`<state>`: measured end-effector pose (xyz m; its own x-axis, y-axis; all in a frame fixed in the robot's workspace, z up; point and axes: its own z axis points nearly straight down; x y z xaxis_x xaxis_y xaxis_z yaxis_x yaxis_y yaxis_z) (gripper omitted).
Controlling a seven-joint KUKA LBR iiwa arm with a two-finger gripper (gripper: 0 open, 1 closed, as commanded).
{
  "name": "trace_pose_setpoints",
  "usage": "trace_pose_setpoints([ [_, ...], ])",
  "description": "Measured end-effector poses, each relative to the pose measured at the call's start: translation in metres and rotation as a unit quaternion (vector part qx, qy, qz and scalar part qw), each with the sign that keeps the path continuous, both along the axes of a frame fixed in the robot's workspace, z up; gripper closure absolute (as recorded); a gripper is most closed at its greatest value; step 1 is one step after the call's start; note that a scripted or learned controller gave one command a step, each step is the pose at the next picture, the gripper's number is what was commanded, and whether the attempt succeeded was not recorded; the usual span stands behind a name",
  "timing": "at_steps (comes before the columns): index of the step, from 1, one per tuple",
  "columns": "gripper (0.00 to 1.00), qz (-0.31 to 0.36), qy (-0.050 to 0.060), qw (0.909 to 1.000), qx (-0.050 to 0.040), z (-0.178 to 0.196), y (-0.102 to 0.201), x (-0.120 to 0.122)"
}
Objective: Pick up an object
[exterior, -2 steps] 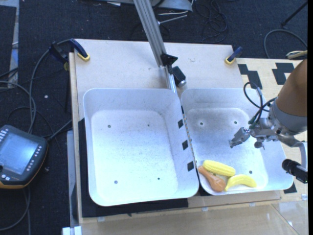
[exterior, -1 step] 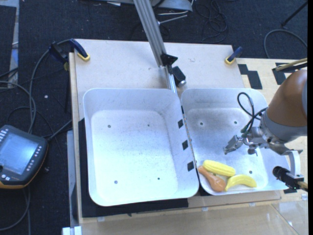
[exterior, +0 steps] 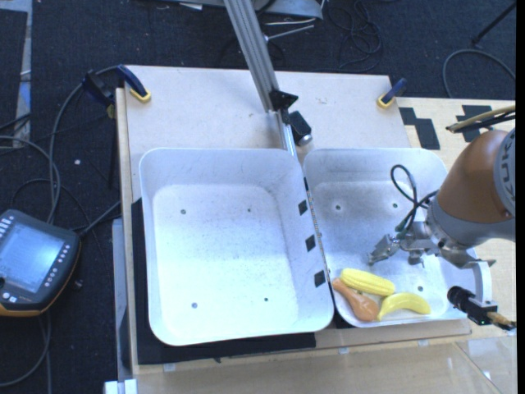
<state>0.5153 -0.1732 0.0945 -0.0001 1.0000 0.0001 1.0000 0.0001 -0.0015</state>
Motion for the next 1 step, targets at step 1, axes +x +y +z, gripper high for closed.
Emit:
trace_pose_setpoints([
  [1,1.0,0.0,-0.001,1.0,-0.0002,0.0115,-0.0002,0.0009],
])
